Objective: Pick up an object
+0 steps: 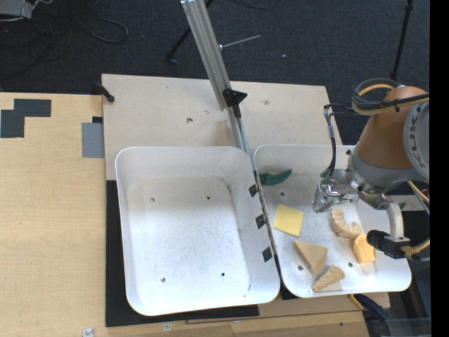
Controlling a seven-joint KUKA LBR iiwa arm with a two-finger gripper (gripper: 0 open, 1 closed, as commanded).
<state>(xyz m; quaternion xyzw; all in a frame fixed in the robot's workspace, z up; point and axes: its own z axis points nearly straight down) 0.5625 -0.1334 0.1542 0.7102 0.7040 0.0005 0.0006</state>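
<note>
Hovering over the right bin (pixel 393 285) on the table (pixel 175 114), the grey KUKA arm (pixel 389 142) lowers its gripper (pixel 327 196); whether its jaws are spread cannot be told. Below lie a yellow square (pixel 288 220), a tan wedge (pixel 311 254) and smaller crumbly chunks (pixel 345 224), likely light, soft foam best pinched across flat sides.

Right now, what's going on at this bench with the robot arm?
A grey arm with an orange band reaches in from the right, and its gripper hangs low over the right bin. That bin holds a yellow square, a green piece and several tan and yellow chunks. Nothing visibly sits between the fingers, so no pick has happened yet. The left bin sits beside it.
</note>
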